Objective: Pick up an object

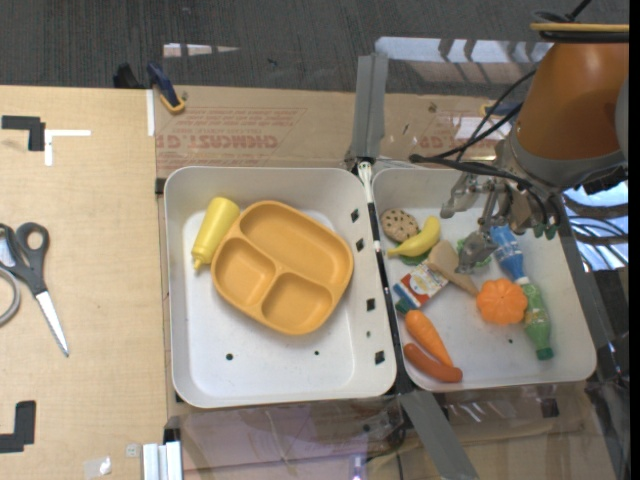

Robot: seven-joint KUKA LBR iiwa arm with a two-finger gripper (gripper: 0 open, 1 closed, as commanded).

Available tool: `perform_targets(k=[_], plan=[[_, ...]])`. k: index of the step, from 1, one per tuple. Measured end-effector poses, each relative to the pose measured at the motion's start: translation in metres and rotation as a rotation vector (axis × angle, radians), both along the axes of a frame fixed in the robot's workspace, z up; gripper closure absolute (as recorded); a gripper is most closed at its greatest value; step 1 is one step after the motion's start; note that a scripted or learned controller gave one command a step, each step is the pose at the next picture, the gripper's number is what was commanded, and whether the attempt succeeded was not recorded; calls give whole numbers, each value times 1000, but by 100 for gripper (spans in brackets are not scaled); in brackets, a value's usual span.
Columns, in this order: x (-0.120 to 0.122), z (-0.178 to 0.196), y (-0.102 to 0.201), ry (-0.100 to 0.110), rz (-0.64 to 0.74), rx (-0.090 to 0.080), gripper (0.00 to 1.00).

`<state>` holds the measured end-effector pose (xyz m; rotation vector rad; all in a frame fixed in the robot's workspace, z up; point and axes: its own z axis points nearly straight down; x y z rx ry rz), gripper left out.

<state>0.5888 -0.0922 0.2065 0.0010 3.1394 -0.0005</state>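
Observation:
My gripper (490, 228) hangs low over the back of the right bin (575, 363), under the arm's orange band (575, 88). Right beneath and beside it lies a blue bottle (508, 253). A banana (418, 240), a cookie (398, 224) and a wooden piece (452, 266) lie to its left. In front of it sit an orange fruit (501, 302), a green bottle (537, 320), a small red-and-white carton (422, 286), a carrot (428, 334) and a red sausage (432, 366). I see nothing lifted off the bin floor.
The left bin (200, 368) holds a yellow divided plate (280, 266) and a yellow squeeze bottle (213, 230). Scissors (35, 278) lie on the bench at the far left. A metal divider (368, 118) rises between the bins at the back.

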Motion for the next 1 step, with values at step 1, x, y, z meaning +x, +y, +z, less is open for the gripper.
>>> perform_targets(k=[1], plan=[[-40, -114, -121, -1, -163, 0, 0]])
